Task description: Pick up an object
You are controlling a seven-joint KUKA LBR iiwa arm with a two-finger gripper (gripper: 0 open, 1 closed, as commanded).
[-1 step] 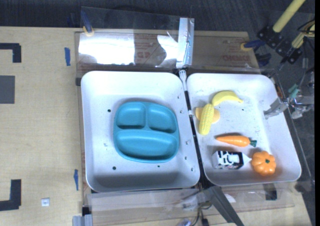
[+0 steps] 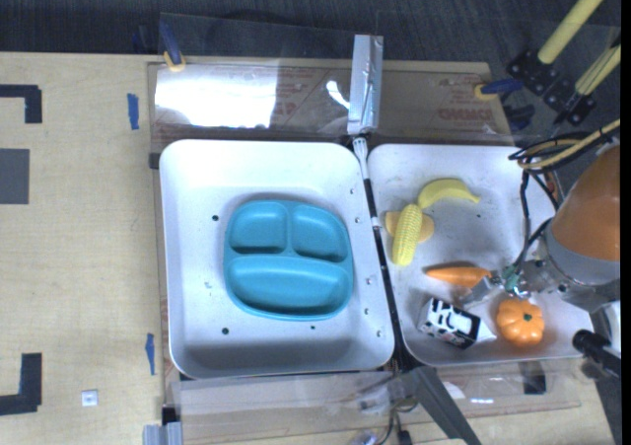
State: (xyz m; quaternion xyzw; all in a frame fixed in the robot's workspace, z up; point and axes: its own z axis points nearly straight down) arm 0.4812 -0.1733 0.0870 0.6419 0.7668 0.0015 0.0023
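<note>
Wooden bench [image 2: 69,236], pale, with dark carpet beyond its far edge; two white bins side by side on it.

Left bin [image 2: 187,177]: holds a blue divided tray [image 2: 289,258], three compartments, lying flat at the bin's centre.

Right bin [image 2: 473,162]: holds five items.
- Banana [image 2: 449,192], yellow, at 12 o'clock of the bin's centre.
- Corn [image 2: 408,232], yellow, at 9 o'clock, just beside the banana and near the divider.
- Carrot [image 2: 456,275], orange, lying crosswise near the centre.
- Black-and-white toy [image 2: 451,323], at 7 o'clock, against the near wall.
- Pumpkin [image 2: 520,323], orange, at 5 o'clock.

Arm [image 2: 590,226]: grey with orange band, entering from 3 o'clock, wrist bent downward over the right bin's right half, cables trailing behind it.

Gripper [image 2: 508,284]: low in the bin, between the carrot's right end and the pumpkin, just beside both. Whether its fingers are spread or closed cannot be told, as the tip is small and blurred. Nothing is visibly held between them.

Clear plastic panels [image 2: 256,88] stand behind the bins at 12 o'clock.
</note>
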